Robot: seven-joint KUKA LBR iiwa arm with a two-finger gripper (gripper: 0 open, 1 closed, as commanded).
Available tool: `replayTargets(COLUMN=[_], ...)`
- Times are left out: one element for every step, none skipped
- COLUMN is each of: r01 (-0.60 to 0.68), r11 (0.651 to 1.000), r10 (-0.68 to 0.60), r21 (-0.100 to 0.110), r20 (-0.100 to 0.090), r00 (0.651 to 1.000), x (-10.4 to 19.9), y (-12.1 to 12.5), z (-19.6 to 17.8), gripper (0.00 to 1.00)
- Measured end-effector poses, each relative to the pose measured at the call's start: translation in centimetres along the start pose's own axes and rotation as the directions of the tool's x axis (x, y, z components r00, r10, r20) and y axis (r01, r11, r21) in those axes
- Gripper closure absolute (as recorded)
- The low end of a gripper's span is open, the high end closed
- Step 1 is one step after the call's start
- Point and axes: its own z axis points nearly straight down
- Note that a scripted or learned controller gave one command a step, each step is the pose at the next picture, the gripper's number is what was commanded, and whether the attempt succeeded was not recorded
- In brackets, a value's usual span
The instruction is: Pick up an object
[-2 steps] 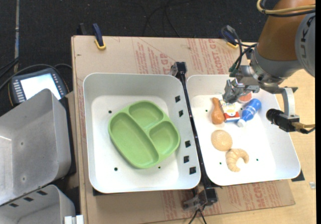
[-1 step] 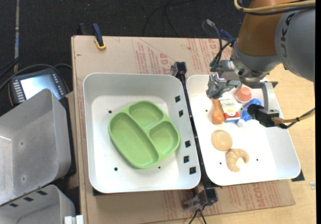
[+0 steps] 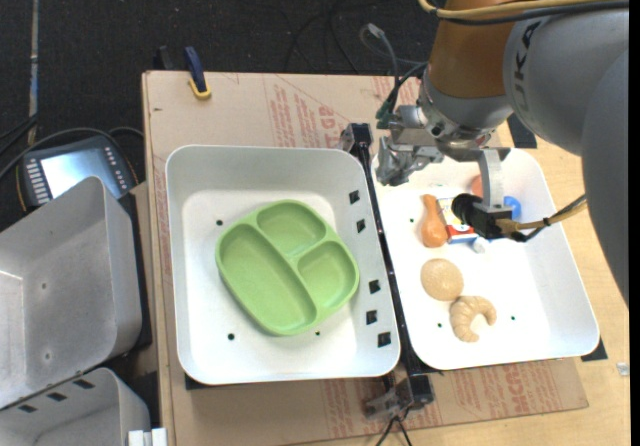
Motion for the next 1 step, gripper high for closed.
replayTargets(r01=[0.0], r11=[1.0], r10=[0.0], r21=[0.0], r20=[0.0], r00=[1.0], x=[5.32], y=[1.31], z=[0.09], gripper=[1.0])
